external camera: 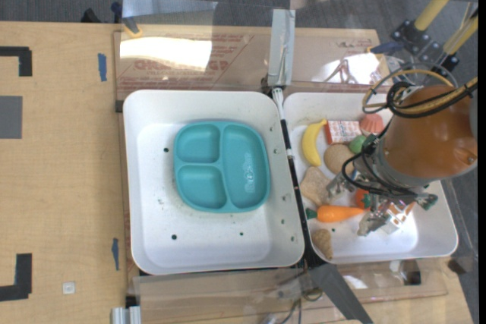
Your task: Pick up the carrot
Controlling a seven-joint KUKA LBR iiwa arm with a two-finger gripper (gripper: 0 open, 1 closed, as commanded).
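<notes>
The gripper (377,222) hangs low over the right bin (437,243), under the arm's orange band (425,134); whether it is wide or narrow cannot be told, as the metal parts blur together. The carrot (339,214) lies flat on the bin floor just to its left, tip pointing toward it, seemingly apart from it. Further left of the gripper are a cracker (313,186) and a banana (312,142), with a potato (339,157) up-left. A teal tray (222,166) sits well to the left in the other bin (144,186).
</notes>
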